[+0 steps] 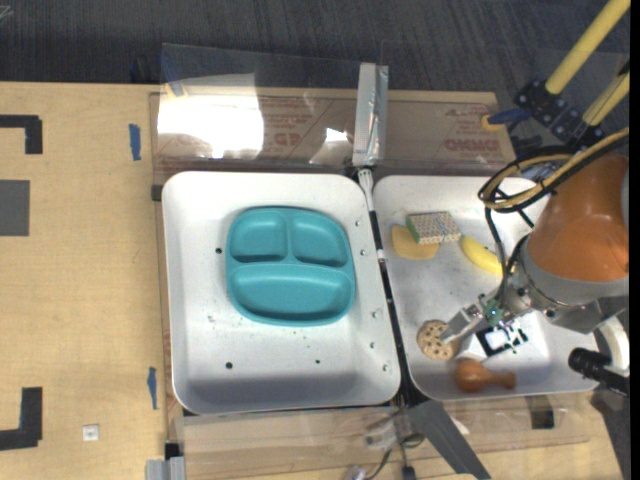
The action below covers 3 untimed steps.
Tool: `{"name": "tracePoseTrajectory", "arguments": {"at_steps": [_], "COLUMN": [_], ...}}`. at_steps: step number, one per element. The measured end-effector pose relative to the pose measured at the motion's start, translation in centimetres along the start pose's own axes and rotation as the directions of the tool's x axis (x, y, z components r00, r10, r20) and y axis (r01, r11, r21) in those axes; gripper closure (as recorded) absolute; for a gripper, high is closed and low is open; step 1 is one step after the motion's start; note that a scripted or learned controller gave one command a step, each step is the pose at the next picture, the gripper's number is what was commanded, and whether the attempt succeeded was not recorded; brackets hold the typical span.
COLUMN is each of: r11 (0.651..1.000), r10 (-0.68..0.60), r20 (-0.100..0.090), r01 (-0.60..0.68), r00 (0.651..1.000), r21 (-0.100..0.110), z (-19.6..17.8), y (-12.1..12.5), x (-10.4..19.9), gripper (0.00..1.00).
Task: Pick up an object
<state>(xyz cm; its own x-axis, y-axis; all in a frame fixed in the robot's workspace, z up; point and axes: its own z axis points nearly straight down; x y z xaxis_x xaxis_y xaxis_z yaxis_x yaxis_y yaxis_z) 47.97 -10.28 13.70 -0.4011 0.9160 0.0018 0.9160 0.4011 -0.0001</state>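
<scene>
While the arm leans in from the right, its pincer (pixel 462 330) hangs low over the right bin (pixel 440 273), near that bin's front edge. Nearest the front lies a brown, drumstick-like toy (pixel 483 375), untouched. Just behind it, a round speckled cookie (pixel 433 339) sits at the tip of the pincer's pale fingers (pixel 458 326); whether they are parted or pressed together I cannot tell, and nothing shows clearly between them. Further back, toward the bin's rear edge, a yellow banana (pixel 481 257) lies beside a yellow wedge (pixel 413 244) with a small dotted block (pixel 433 228) on it. In the left bin (pixel 200 368) rests a teal divided plate (pixel 291 265). I judge this the approach-and-grasp step, cookie the likely target; next the pincer must straddle it, clamp, then lift.
</scene>
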Motion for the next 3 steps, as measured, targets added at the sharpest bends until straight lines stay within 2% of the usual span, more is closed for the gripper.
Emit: {"name": "tracePoseTrajectory", "arguments": {"at_steps": [1,2,3], "r11": [0.999,0.999,1.000], "r10": [0.042,0.037,-0.017], "r20": [0.003,0.001,0.009], "r01": [-0.042,-0.037,0.017], "r00": [0.999,0.999,1.000], "r21": [-0.005,0.003,-0.010], "z": [-4.9,-1.4,4.6], "y": [2.6,-1.4,-1.0], "x": [4.2,-2.8,-3.2], "gripper": [0.00,0.00,0.00]}}
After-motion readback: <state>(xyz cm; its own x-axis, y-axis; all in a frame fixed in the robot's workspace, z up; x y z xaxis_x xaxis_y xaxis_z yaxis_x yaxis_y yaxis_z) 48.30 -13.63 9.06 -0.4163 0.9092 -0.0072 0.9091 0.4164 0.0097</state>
